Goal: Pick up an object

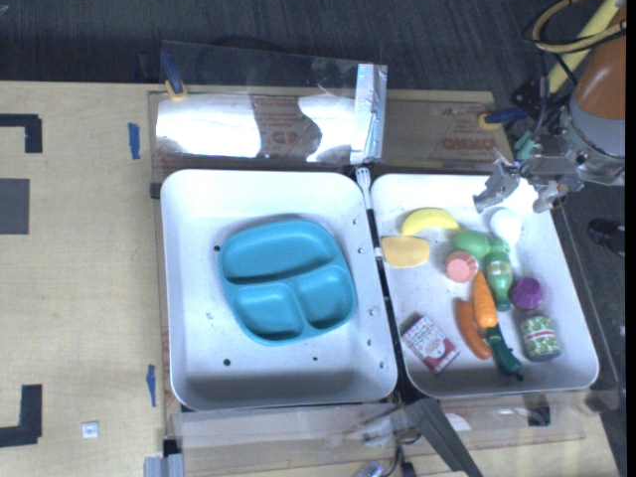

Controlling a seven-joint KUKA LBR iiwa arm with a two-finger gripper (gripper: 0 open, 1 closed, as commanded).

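The right bin (576,366) holds several toy foods. Among them are a yellow banana (429,220), a pale yellow piece (404,252), a pink round piece (461,266), an orange carrot (482,301), a purple piece (527,291), a green jar (540,336) and a small red box (429,342). A white object (505,227) lies near the bin's far right corner. My gripper (517,197) hangs over that corner, just above the white object, open, with nothing between its fingers.
The left bin (189,346) holds a blue divided plate (288,278). A clear plastic sheet (268,117) stands behind the left bin. Cables and the orange-banded arm (601,87) crowd the upper right. A raised rim (373,256) separates the bins.
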